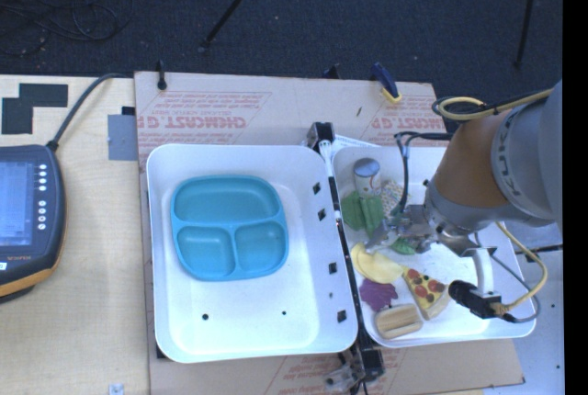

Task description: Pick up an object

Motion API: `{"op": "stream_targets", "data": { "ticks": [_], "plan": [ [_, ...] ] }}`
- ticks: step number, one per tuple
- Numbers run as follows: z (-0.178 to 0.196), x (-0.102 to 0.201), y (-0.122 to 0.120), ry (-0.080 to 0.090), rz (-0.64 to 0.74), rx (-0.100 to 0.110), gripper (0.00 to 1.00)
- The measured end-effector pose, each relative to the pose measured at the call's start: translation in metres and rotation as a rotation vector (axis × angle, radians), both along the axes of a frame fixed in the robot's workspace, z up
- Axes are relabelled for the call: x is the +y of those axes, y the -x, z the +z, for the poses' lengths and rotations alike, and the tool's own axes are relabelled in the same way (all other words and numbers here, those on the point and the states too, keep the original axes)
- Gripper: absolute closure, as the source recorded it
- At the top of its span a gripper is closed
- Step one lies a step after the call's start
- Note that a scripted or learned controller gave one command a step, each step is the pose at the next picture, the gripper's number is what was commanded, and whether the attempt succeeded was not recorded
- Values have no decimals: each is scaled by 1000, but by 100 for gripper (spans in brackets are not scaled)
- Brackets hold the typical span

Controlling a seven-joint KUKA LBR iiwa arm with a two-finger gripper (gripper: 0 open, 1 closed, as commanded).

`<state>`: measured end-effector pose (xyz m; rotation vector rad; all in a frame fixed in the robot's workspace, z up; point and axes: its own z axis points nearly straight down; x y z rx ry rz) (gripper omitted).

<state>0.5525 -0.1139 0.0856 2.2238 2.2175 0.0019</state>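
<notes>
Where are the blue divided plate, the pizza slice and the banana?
blue divided plate (229, 227): camera view, its central divider.
pizza slice (425, 289): camera view, its topped middle.
banana (376, 267): camera view, its yellow middle.

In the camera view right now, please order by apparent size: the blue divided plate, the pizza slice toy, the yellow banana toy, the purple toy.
1. blue divided plate, clearly largest.
2. yellow banana toy and pizza slice toy look alike; not ranked.
3. purple toy, smallest, partly hidden.

1 fixed camera, mounted above the bench, looking down at a slant from moderate height; takes in both white bins side by side, dark floor beyond, arm entering from the right
</notes>
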Motion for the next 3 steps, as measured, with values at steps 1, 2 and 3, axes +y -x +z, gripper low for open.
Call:
{"op": "stream_targets", "data": {
  "ticks": [1, 2, 3],
  "plan": [
    [2, 33, -63, -1, 7, 0, 0],
    [11, 31, -59, -2, 5, 8, 100],
    [107, 66, -11, -2, 5, 0, 100]
  ]
}}
